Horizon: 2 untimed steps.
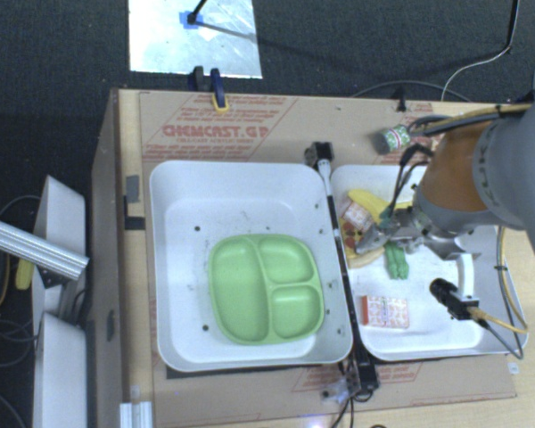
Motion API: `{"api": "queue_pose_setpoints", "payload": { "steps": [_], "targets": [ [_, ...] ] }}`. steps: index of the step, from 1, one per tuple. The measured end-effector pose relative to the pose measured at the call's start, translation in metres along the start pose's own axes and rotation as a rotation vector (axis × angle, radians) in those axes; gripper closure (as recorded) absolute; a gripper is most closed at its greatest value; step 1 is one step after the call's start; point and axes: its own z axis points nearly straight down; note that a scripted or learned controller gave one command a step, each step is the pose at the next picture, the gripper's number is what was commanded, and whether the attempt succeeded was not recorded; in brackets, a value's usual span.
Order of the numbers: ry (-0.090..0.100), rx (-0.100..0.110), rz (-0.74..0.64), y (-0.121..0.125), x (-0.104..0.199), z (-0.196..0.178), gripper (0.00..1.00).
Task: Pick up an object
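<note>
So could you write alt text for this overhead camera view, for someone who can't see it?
A grey robot arm with an orange band reaches from the right into the right white bin, its gripper down among a yellow item, a green item and a small red-patterned packet. The left white bin holds a green divided plate.

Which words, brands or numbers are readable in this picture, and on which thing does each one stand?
"CHEMCAST.GP": large red letters on the brown protective sheet behind the bins.
Smaller red lines under and around it on the same sheet: too blurred to read.
Red-and-white packet in the right bin: pattern or print too small to read.
Small can behind the right bin: label unreadable.
</note>
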Motion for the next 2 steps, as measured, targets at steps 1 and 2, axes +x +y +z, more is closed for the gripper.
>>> {"api": "queue_pose_setpoints", "payload": {
  "steps": [1, 2],
  "targets": [
    [0.001, 0.000, 0.000, -0.0021, -0.0020, 0.0000, 0.00],
    [0.000, 0.000, 0.000, -0.0071, -0.0032, 0.0001, 0.00]
  ]
}}
